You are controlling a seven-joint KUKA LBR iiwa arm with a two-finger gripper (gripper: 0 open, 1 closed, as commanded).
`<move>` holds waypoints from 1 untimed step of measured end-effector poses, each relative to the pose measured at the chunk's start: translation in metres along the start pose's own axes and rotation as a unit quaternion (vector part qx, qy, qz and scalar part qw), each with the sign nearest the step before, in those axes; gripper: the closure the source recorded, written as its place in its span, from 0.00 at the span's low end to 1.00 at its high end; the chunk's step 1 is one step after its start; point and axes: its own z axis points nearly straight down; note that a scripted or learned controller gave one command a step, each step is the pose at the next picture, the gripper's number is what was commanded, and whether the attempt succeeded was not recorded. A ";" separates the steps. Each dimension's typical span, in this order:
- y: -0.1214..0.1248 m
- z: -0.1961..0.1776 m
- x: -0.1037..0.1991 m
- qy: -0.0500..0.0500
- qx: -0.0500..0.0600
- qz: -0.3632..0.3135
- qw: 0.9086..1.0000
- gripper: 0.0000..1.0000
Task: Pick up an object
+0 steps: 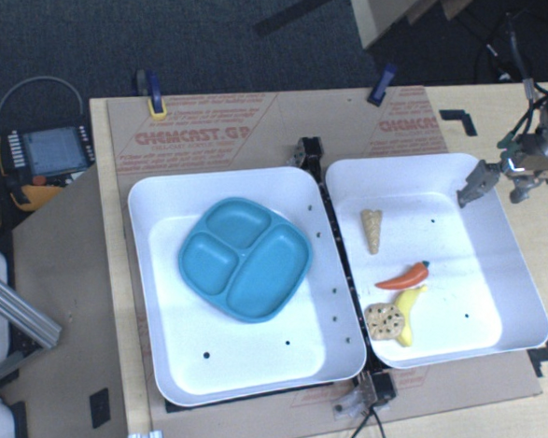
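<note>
Presently the hand (471,187) is noted at the right bin's (502,263) upper right rim, its grip state indiscernible, while the chili pepper (402,276) lies down-left, long axis roughly left-to-right.

Even, bright overhead light with a cool bluish cast. The white bins (156,268) are nearly blown out, their walls losing detail. Shadows are soft and short beneath the tray (246,258). The picture is slightly soft and grainy; the dark floor (195,32) is dim.
</note>
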 end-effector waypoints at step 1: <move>0.000 0.000 0.000 0.000 0.000 0.000 1.000 0.00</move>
